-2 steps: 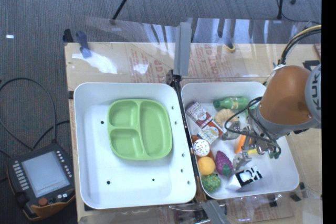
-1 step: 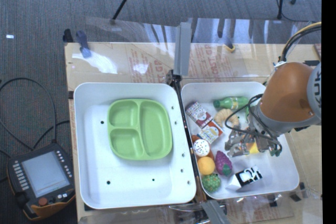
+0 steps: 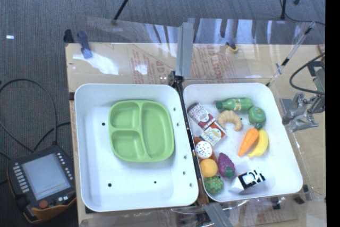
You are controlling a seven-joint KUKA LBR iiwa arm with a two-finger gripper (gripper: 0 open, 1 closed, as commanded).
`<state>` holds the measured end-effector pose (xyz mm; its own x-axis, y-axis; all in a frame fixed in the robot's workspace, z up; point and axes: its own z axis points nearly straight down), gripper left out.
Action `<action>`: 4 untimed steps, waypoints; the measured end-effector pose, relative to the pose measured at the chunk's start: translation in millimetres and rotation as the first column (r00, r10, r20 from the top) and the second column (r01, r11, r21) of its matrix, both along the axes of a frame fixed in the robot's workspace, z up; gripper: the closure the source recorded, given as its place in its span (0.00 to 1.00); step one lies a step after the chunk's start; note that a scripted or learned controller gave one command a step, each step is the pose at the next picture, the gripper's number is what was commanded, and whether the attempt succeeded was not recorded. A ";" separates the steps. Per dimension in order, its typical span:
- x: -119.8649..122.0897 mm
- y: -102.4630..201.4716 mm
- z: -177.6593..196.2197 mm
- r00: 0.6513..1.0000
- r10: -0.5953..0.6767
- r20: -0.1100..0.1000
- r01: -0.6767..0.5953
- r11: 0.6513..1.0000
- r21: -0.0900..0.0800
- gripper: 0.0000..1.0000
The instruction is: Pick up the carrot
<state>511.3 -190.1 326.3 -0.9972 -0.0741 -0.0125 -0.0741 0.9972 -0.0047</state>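
The carrot (image 3: 248,141) is orange and lies slanted in the right bin (image 3: 284,157), right of the middle, with its thick end up and to the right. Its right side rests against a yellow banana (image 3: 262,144). A green round fruit (image 3: 257,114) sits just above its thick end. Nothing covers the carrot from above.
The right bin also holds a green bottle (image 3: 235,104), a croissant (image 3: 230,119), two small cartons (image 3: 207,124), an orange (image 3: 209,168), purple grapes (image 3: 226,165), broccoli (image 3: 214,185) and a black-and-white box (image 3: 251,178). A green divided plate (image 3: 142,130) lies in the left bin (image 3: 90,167). A metal bracket (image 3: 300,113) stands right of the bins.
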 end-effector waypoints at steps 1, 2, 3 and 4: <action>-1.1 0.7 -5.4 1.000 0.000 -0.010 0.000 1.000 0.005 0.00; 19.1 53.9 -122.5 0.998 0.064 -0.024 -0.064 0.998 0.011 0.00; 34.9 50.8 -241.8 0.964 0.267 -0.017 -0.267 0.964 0.009 0.00; 29.9 72.7 -239.4 0.965 0.263 -0.014 -0.263 0.965 0.007 0.00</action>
<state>541.2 -117.4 86.9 -0.9428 -0.3335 0.0008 -0.3335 0.9428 0.0029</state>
